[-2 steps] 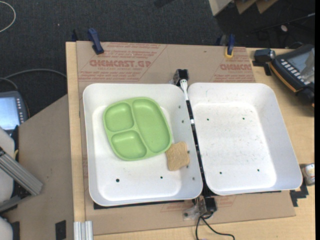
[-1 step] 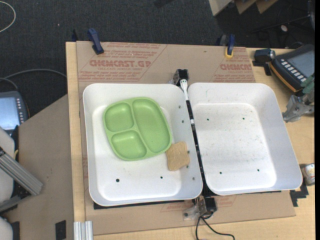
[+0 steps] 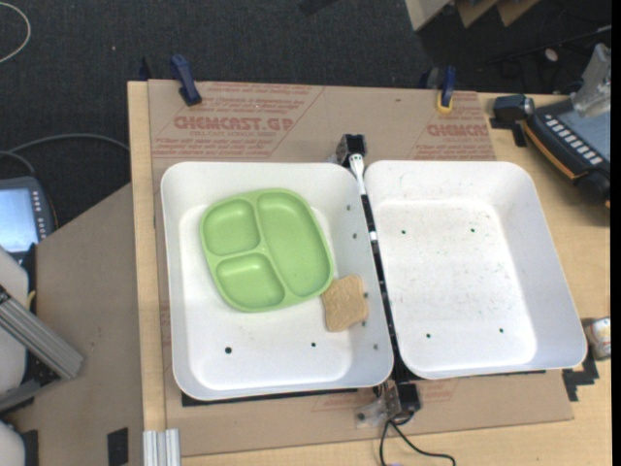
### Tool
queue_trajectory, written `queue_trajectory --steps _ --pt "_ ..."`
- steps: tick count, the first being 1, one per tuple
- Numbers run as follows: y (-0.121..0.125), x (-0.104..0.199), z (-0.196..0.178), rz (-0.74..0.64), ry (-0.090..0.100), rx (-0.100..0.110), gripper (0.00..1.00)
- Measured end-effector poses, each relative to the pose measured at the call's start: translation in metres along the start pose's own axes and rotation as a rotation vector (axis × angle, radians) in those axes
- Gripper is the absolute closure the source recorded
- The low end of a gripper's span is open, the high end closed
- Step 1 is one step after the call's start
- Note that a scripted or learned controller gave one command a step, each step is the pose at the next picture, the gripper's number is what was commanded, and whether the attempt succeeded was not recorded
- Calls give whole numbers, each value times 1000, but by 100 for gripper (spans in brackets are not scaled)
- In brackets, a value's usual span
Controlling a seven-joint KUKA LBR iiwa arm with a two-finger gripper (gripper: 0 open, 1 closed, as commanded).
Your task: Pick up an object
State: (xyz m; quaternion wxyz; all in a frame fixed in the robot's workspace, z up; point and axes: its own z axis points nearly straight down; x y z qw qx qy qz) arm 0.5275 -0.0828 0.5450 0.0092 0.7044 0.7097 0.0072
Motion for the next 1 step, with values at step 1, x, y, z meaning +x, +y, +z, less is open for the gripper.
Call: queue_trajectory --steps 1 --pt "-51 37 44 5 4 29 100"
